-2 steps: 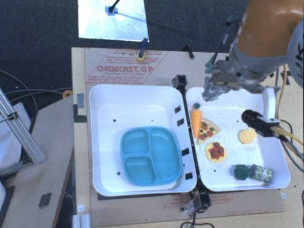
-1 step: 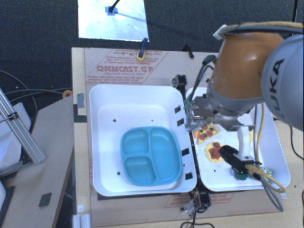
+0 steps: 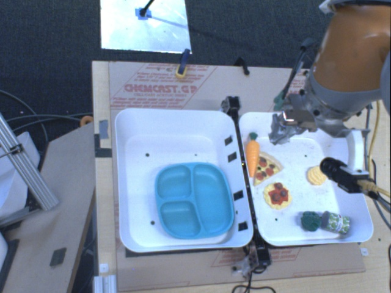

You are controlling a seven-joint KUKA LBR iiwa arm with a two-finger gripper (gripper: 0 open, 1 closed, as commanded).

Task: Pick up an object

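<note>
Two shallow white bins sit side by side. The left bin [image 3: 134,139] holds a blue divided plate [image 3: 194,199]. The right bin [image 3: 360,224] holds toy food: a carrot [image 3: 252,153] by the shared wall, a pizza slice [image 3: 266,166] just right of the carrot, a round pizza [image 3: 277,195] below the slice, a yellow cookie [image 3: 316,176], broccoli [image 3: 310,220] and a small can [image 3: 335,223]. The gripper [image 3: 280,131] hangs above and right of the carrot, nothing between its tips; whether it is wide or narrow cannot be told.

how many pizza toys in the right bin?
2. A pizza slice lies just right of the carrot, near the divider. A round mini pizza lies just below it. The arm covers the right bin's upper right, so another could be hidden.
</note>
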